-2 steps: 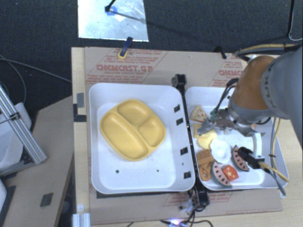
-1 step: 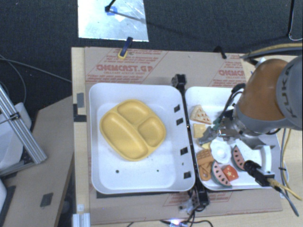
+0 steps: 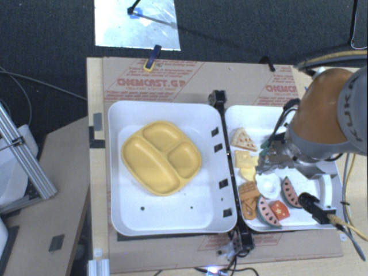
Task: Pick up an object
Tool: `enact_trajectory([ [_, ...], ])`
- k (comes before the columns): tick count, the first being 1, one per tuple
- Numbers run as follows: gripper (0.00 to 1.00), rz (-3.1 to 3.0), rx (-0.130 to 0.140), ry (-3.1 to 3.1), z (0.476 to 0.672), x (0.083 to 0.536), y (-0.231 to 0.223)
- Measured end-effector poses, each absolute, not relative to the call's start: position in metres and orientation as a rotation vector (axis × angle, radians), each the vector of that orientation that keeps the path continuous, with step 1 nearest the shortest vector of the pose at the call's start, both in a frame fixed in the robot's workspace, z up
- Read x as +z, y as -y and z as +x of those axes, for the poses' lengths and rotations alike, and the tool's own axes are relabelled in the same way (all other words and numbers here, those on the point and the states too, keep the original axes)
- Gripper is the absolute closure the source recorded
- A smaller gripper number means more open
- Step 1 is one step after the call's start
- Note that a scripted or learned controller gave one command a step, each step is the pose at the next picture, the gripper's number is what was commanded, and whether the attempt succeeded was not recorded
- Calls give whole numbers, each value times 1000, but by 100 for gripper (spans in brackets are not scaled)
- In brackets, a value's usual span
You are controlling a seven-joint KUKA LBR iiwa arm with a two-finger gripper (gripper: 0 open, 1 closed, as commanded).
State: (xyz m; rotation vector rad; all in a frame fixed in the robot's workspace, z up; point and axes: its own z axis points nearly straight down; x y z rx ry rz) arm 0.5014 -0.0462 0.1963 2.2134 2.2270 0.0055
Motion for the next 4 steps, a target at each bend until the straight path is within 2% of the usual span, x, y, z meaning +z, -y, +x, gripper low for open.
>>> enact_trajectory([
  [1,100,2209,9,-2228,503,207,46],
  [2,100,2209,6,-2234,487,226,-15],
  [3,100,2213,3,-2230,487,231,-42],
  [4,100,2204,30,-2223,488,438,-78],
])
